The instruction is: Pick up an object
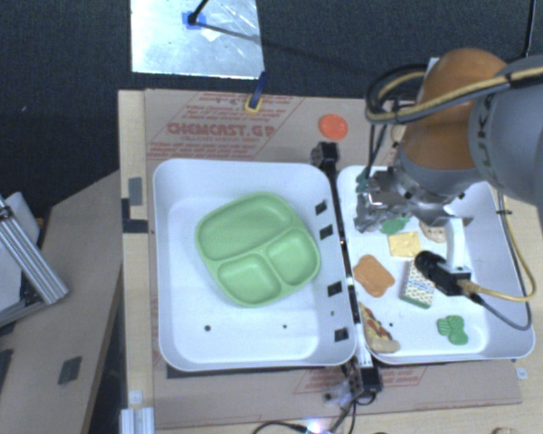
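Note:
My gripper (374, 212) is low in the right bin (504, 269), near its back left corner, beside the divider. A dark green item (397, 225) lies just to its right, partly hidden beneath it. In front of the gripper are a yellow cheese square (403, 244), an orange flat piece (374, 275) and a patterned blue-and-yellow block (418, 287). A green leafy toy (452, 329) and a pizza-like slice (378, 329) lie near the bin's front. A beige piece (433, 234) peeks out under the wrist.
The left bin (176, 197) holds a green divided plate (258, 250). A black connector with a yellow cable (441, 274) hangs over the right bin. An orange disc (333, 127) and a yellow-blue clip (254, 100) lie on the cardboard behind the bins.

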